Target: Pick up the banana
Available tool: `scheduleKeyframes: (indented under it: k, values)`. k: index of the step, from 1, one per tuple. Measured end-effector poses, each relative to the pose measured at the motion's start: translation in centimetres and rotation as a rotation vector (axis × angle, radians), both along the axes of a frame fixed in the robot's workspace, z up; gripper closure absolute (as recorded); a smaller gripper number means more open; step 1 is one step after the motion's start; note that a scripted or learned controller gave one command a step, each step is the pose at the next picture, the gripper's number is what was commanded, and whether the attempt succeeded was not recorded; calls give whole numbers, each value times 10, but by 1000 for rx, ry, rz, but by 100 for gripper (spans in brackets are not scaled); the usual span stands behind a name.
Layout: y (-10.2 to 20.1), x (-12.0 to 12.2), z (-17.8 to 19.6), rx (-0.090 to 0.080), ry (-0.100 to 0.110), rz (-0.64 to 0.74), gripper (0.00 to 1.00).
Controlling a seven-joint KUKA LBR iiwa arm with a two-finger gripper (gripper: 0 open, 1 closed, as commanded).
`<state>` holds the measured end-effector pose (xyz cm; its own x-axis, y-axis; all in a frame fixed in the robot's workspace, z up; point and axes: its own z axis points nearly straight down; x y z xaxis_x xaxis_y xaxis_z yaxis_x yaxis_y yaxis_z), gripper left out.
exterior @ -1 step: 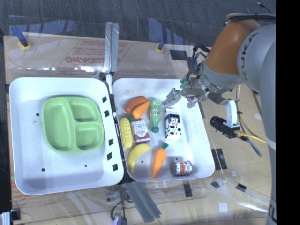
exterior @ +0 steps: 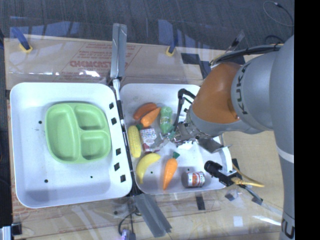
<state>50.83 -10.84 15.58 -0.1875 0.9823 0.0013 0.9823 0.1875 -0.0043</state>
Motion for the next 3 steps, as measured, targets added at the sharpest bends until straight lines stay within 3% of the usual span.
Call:
scheduleKeyframes:
  k: [1,2,3]
  values:
    - [-8,11,11,-1,-2,-135,0]
    - [16,-6,-66,1,0,17,0]
    - [15,-6,-56,0,2,21,100]
